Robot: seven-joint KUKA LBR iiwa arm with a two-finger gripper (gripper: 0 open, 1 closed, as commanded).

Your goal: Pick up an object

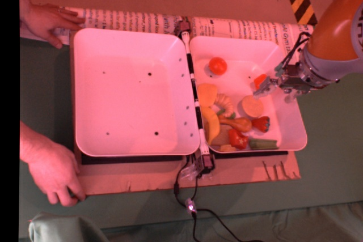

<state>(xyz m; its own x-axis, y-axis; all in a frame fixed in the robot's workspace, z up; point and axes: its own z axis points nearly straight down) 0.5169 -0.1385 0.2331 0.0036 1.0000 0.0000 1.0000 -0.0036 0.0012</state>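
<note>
- Working in the shallow white plastic right-hand bin [290,122], we should descend squarely.
- Our metal two-finger gripper [271,83] hovers at its right side; grip state: we cannot tell.
- Nearest target: the small orange-red wedge [260,80] just beside it.

toy foods [235,119] clustered, right bin [295,133]

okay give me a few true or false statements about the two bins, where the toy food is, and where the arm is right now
1. All the toy food lies in the right bin. True.
2. The orange ball rests among the pile of food. False: it sits apart, toward the bin's far side.
3. The gripper is over the left bin. False: it is over the right bin's right side.
4. A person's hands grip the bench at the view's left. True.
5. Printed paper lies along the bins' far edge. True.
</note>
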